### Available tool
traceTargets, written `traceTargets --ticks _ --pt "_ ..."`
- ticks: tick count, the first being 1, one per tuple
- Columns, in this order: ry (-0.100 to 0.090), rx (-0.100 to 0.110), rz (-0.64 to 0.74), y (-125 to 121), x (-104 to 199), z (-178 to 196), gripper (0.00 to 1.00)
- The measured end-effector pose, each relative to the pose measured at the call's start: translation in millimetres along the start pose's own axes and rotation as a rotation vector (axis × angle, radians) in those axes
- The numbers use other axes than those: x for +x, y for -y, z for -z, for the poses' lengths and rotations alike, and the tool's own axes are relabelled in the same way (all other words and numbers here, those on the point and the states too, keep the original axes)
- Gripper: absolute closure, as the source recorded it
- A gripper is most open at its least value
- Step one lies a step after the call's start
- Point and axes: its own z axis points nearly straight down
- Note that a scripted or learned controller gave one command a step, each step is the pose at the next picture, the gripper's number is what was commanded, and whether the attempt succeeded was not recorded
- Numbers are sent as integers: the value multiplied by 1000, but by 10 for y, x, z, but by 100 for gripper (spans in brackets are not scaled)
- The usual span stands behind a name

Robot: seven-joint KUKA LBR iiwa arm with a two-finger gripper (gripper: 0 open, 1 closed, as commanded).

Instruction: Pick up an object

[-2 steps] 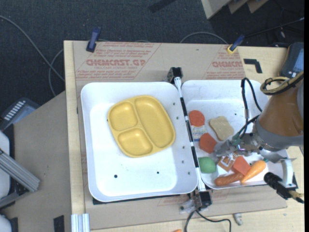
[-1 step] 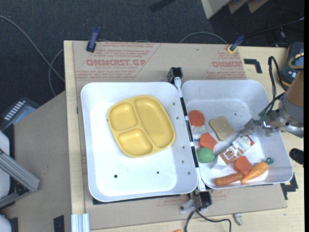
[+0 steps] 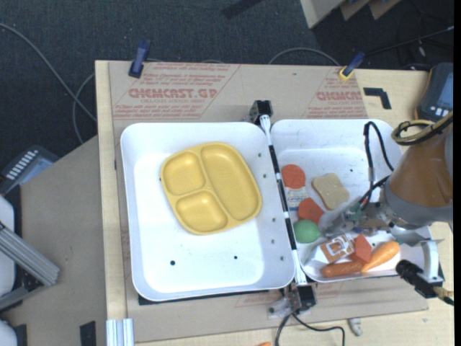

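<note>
Brown protective paper printed with red lettering covers the bench [image 3: 216,89], and we see two clips, one blue [image 3: 138,58] and one yellow-and-blue [image 3: 351,65], pinning its far edge. Dark carpet [image 3: 86,20] surrounds it, crossed by thin cables. On the bench sit two white bins. We find a yellow divided plate [image 3: 209,186] in the left bin [image 3: 216,280], turned askew. The right bin [image 3: 324,132] holds toy foods: a red-topped can [image 3: 293,176], a bread slice [image 3: 330,190], a red piece [image 3: 310,210], a green ball [image 3: 307,231], a sausage [image 3: 341,269] and a carrot [image 3: 382,254] near the front wall. The claw [image 3: 354,218] hangs low among these; we cannot tell how it stands or whether it grips anything.
</note>
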Motion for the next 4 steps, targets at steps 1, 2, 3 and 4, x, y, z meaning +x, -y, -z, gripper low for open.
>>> traceTargets --ticks 1,2,3,4 --pt "1 -3 -2 -4 -3 100 100" --pt "1 -3 0 -499 66 839 100" --pt "2 -2 0 -494 64 836 0" --pt "2 -10 0 -788 419 51 0"
